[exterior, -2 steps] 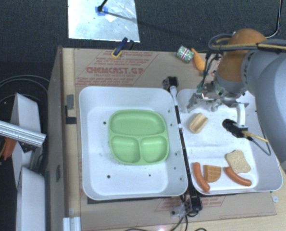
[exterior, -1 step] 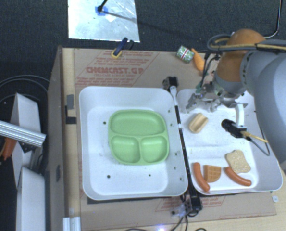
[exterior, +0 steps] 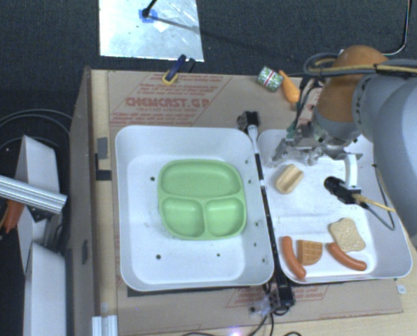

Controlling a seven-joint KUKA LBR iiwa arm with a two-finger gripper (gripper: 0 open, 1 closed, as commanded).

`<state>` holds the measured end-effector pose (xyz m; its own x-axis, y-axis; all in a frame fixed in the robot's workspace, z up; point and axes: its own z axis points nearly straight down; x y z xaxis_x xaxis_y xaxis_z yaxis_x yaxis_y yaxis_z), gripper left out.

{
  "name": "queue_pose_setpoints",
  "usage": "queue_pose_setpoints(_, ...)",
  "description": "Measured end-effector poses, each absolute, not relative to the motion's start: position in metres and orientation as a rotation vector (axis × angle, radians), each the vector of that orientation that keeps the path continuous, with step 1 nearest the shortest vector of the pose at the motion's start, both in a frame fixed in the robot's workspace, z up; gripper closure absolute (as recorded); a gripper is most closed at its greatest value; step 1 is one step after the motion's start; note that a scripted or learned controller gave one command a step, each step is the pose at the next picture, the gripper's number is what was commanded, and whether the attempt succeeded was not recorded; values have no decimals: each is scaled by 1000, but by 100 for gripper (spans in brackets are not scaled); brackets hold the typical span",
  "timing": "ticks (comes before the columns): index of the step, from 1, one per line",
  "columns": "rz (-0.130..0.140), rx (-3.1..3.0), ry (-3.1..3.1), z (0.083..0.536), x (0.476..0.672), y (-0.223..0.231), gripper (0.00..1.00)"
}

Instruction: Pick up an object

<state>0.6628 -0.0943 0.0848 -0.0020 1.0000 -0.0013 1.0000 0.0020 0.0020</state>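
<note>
- The step in hand looks like the approach: the gripper [exterior: 297, 152] hangs low over the far end of the right bin [exterior: 404, 257], nothing between its fingers that I can see.
- How far they're spread, I can't tell.
- Just beneath and slightly nearer me lies the bread roll [exterior: 288, 178], pale tan, stubby, lying on its side.
- Next it needs to drop squarely over it.

Both white bins [exterior: 134, 208] look like smooth plastic with a soft sheen, and the green divided plate [exterior: 201, 198] is the same kind of slightly glossy plastic. They sit on a matt brown cardboard sheet [exterior: 173, 100] with red print. The floor [exterior: 40, 47] looks like rough dark carpet, with a shiny foil-like sheet [exterior: 151, 19] lying on it.
</note>
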Motion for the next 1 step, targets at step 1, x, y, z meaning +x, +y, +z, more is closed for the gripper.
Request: queue_pose_setpoints(1,1,2219,2221,85,647,-89,0)
